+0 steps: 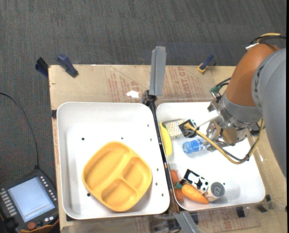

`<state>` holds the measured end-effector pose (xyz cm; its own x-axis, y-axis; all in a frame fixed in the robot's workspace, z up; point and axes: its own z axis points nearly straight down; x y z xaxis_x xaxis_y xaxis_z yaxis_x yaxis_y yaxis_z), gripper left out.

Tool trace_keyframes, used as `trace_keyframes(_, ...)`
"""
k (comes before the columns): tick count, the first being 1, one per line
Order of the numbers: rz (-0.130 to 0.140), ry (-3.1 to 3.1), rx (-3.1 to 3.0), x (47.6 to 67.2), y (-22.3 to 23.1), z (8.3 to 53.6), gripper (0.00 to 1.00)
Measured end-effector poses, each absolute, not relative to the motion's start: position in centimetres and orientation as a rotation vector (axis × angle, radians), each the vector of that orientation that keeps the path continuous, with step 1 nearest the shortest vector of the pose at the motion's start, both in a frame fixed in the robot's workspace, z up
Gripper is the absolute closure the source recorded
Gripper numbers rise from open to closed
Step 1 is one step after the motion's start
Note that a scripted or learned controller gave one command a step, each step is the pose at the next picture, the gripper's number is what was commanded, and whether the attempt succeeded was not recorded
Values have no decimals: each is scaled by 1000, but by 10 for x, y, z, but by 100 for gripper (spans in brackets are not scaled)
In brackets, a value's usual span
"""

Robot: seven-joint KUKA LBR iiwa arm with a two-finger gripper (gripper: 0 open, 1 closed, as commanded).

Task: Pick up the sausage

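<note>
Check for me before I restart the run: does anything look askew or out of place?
Nothing spilled. The yellow divided plate sits at a slant in the left bin; a carrot lies by the right bin's front wall.

Bench: brown board top, printed with red lettering, standing on dark grey carpet. Directly upon it lay two shallow white bins, side by side and touching along their inner edges: the left bin and the right bin. A grey upright post stood at the back, above the seam between the bins. Blue clamps gripped the rear edge, two near the left corner and one toward the right.
</note>
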<state>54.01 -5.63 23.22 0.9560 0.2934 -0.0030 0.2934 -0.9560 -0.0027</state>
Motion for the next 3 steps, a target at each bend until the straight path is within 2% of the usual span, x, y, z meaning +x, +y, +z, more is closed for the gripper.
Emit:
trace_keyframes(1, 10, -768, -3041, 474, -97, 154, 100)
trace_keyframes(2, 8, -1064, -2952, 531, -109, 200, 100)
trace_keyframes(3, 10, -980, -2978, 474, -107, 110, 100)
